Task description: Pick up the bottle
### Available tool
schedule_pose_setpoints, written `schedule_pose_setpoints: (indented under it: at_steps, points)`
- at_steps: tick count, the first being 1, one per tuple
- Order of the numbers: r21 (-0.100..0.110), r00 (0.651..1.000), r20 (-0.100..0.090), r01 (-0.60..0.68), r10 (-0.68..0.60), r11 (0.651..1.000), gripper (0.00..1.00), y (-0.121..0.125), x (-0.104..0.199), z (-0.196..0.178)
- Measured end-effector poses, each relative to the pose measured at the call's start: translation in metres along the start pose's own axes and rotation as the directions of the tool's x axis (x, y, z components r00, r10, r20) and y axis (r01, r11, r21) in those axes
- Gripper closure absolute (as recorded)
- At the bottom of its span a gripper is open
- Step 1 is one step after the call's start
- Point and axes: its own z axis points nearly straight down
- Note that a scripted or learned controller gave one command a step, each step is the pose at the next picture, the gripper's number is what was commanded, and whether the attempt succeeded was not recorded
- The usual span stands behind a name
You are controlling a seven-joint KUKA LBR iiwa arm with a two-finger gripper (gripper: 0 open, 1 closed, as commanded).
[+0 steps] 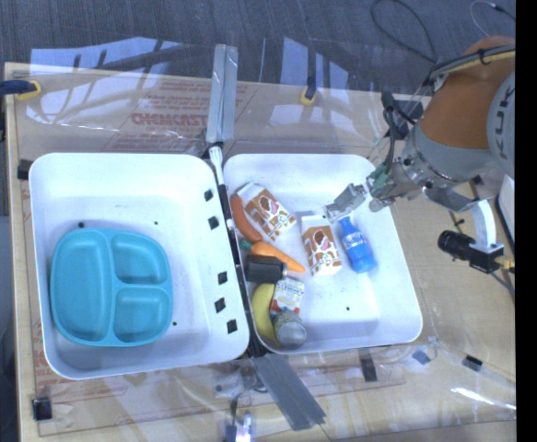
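A small blue bottle (pixel 356 248) with a white label lies on its side in the right bin (pixel 392 288), near that bin's right wall. My gripper (pixel 344 203) hangs just above and behind the bottle's upper end, reaching in from the right over the bin's far right corner. The bottle rests on the bin floor, and its upper tip sits close under the gripper. The grey arm with its orange band (pixel 461 109) stands to the right of the bin.
Beside the bottle lies a brown and white carton (pixel 321 249); another carton (pixel 266 213) lies further left. A carrot (pixel 278 256), a black block (pixel 263 270), a banana (pixel 263 309) and a can (pixel 291 331) crowd the bin's left side. A blue divided plate (pixel 111 285) lies in the left bin.
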Motion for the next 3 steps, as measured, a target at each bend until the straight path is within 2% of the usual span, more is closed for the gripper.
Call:
schedule_pose_setpoints:
  at_steps: [1,2,3]
  points:
    - [0.007,1.000,-0.003,0.003,-0.003,1.000,1.00,0.001,-0.001,-0.006]
    - [0.007,1.000,-0.002,0.003,-0.003,1.000,0.00,0.001,-0.001,-0.006]
    - [0.001,1.000,0.000,0.010,-0.010,1.000,0.00,-0.057,0.012,0.004]
